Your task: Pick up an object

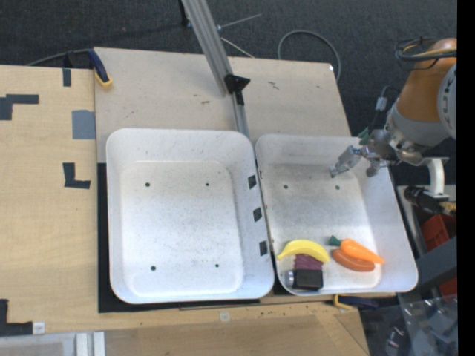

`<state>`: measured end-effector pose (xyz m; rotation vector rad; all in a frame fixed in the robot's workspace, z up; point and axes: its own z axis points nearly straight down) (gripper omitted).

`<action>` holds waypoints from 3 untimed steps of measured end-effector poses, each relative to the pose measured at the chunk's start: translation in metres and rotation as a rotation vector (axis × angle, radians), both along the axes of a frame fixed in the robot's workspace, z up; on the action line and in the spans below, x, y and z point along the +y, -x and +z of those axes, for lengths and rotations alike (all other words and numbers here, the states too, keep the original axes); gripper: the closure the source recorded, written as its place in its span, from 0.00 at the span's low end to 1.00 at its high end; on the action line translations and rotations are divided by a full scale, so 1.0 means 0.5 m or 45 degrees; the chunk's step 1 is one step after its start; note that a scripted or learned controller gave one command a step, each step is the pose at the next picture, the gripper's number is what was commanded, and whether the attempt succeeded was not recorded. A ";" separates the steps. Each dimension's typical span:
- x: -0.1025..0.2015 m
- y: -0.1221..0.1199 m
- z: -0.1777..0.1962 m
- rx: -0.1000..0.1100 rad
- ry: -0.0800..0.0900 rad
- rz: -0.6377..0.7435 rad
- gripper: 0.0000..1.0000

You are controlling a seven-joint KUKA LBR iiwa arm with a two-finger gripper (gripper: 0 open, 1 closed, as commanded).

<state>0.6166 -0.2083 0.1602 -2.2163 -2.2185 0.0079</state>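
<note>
A curved yellow banana (pixel 303 251), a smooth orange carrot (pixel 356 256) and a boxy dark block (pixel 306 271) cluster at the near end of the right bin (pixel 386 206). The gripper (pixel 353 162) hangs well apart near the far end, fingers parted, holding nothing.

Scene is viewed by one fixed camera above the bench (pixel 185 87), angled down at a slant; both white bins (pixel 119 199) are framed whole, from moderate distance.
</note>
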 end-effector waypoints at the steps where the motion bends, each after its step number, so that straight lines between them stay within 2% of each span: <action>1: 0.012 0.001 -0.090 -0.002 0.000 0.002 0.00; 2: 0.012 -0.002 -0.063 -0.007 0.001 0.004 1.00; 3: 0.009 -0.025 0.039 -0.016 0.003 0.001 1.00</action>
